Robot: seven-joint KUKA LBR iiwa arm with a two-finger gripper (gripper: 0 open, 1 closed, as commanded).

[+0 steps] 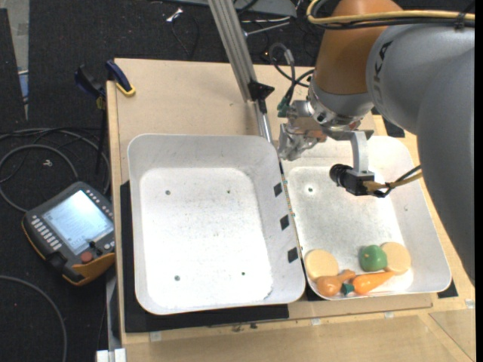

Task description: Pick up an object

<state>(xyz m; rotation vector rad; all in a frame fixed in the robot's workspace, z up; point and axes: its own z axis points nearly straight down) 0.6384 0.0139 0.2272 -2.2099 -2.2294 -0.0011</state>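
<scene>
Wooden bench [189,100] under white bins [143,202]

No readable text, labels, brands or numbers anywhere. Teach pendant [72,232], on the floor left of the left bin [204,221], has a lit screen, but its content is too small and blurred to read. Keys beside that screen are unreadable too. Black rectangular marks [284,222] sit along the left bin's right rim; can't tell if they carry print. Arm casing [430,74], up and right of the left bin, shows no legible marking.
</scene>
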